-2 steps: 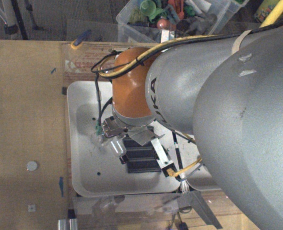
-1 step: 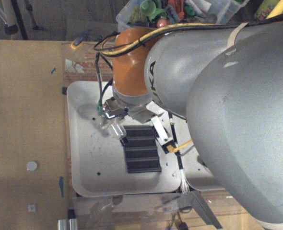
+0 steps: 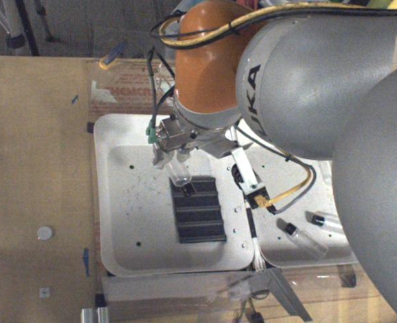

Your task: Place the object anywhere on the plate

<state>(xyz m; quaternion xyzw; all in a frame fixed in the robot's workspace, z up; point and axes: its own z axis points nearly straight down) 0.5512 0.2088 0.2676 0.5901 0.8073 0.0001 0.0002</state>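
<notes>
A black ridged rectangular plate [image 3: 200, 214] lies in the left white bin [image 3: 124, 200], towards its right side. My gripper [image 3: 179, 172] hangs straight down over the plate's upper left corner, just above or touching it. A small dark bit [image 3: 189, 188] shows on the plate right below the gripper tip; I cannot tell whether it is a separate object or part of the plate. The grey arm with its orange band [image 3: 208, 59] hides the bin's far right part.
The right bin [image 3: 306, 247] holds two small clear tubes with dark caps [image 3: 291, 230] [image 3: 317, 219]. A yellow cable with a connector [image 3: 260, 199] hangs from the wrist above the divide between the bins. The wooden bench [image 3: 37, 180] spreads to the left.
</notes>
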